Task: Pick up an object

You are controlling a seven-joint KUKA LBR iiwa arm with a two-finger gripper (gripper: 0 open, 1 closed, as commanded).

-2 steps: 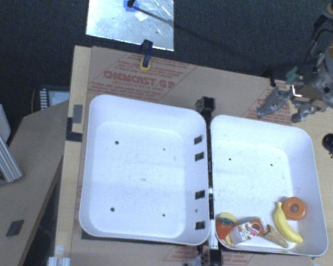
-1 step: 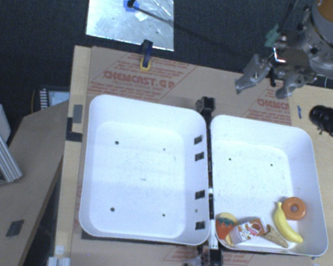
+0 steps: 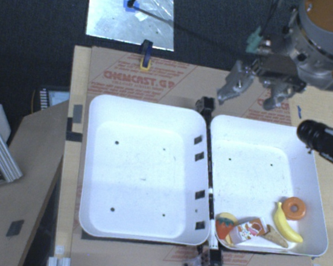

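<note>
Hung above the far edge of the right bin (image 3: 307,172), pincer (image 3: 254,93) spread wide and holding nothing. Lay clustered in that bin's near right corner: banana (image 3: 286,225), orange ring (image 3: 294,207), small packet (image 3: 247,230).

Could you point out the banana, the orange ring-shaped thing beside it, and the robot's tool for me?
banana (image 3: 286,225), camera view, on the middle of its yellow curve.
orange ring (image 3: 293,207), camera view, on its upper face beside the hole.
tool (image 3: 252,99), camera view, midway between the two metal fingertips, which stand apart.
</note>
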